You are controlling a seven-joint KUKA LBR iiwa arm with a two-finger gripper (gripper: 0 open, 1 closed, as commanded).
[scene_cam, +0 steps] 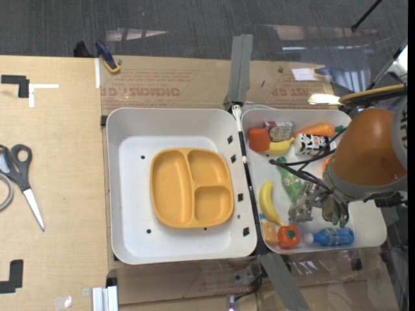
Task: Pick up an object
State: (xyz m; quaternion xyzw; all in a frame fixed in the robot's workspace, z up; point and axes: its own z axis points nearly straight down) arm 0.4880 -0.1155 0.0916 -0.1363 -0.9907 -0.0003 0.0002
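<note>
A divided plate [192, 188] is set in the left bin [123, 193]; a banana [268, 201] and bottle [332, 237] are placed in the right bin [369, 232].

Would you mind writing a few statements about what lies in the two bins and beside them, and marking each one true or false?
1. The yellow divided plate lies in the left bin. True.
2. The banana lies in the left bin. False: it lies in the right bin, near its left wall.
3. A pair of scissors lies on the bench left of the bins. True.
4. The gripper is over the left bin. False: it is over the right bin.
5. The blue bottle stands upright. False: it lies on its side near the front wall.
</note>
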